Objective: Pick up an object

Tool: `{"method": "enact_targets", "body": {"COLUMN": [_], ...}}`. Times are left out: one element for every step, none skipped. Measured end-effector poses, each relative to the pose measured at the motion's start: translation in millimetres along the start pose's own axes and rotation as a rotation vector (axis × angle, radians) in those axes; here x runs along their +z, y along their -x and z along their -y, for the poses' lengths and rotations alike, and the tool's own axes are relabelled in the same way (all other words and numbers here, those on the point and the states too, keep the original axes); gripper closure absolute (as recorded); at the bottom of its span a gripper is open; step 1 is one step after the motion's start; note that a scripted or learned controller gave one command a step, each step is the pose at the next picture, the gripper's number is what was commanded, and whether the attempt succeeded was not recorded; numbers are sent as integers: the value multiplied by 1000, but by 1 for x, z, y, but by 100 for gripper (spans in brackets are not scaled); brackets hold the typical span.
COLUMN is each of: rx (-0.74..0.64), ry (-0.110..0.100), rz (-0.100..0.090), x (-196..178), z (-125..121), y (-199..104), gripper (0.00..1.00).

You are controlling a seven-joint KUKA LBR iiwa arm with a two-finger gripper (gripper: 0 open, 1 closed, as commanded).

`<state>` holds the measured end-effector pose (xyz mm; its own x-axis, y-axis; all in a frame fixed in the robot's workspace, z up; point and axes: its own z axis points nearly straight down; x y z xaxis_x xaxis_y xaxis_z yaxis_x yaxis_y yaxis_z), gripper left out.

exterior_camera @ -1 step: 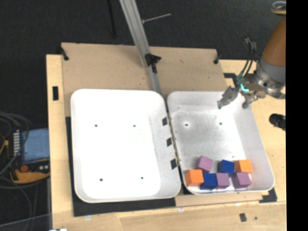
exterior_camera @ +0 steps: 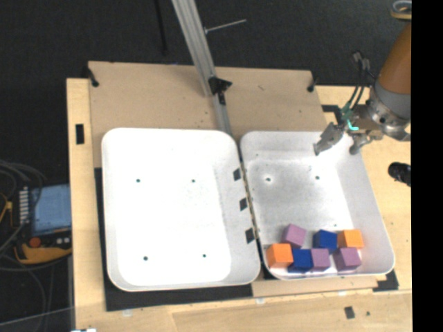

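Several small blocks lie bunched at the near end of the right bin [exterior_camera: 277, 151]: an orange block [exterior_camera: 280, 254], a purple block [exterior_camera: 295, 235], two blue blocks [exterior_camera: 324, 239] [exterior_camera: 302, 259], a smaller orange block [exterior_camera: 351, 238] and two more purple blocks [exterior_camera: 320, 257] [exterior_camera: 347, 258]. My gripper [exterior_camera: 339, 141] hangs over the far right corner of that bin, well away from the blocks. Its fingers are spread apart with nothing between them.
The left bin [exterior_camera: 173, 206] sits beside the right one, joined by black clips along the shared edge. A slanted metal pole [exterior_camera: 197, 43] rises behind the bins. A blue device [exterior_camera: 50, 209] and cables lie off the bench to the left.
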<state>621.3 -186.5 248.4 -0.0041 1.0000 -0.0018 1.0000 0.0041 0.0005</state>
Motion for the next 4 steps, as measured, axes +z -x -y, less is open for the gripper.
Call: {"method": "enact_targets", "body": {"rx": [4, 4, 7, 10], "ry": [-5, -4, 1, 6], "rz": [0, 0, 2, 1], "x": [62, 106, 152, 139], "z": [-2, 2, 1, 0], "y": [0, -4, -3, -2], "gripper": [0, 0, 0, 100]}}
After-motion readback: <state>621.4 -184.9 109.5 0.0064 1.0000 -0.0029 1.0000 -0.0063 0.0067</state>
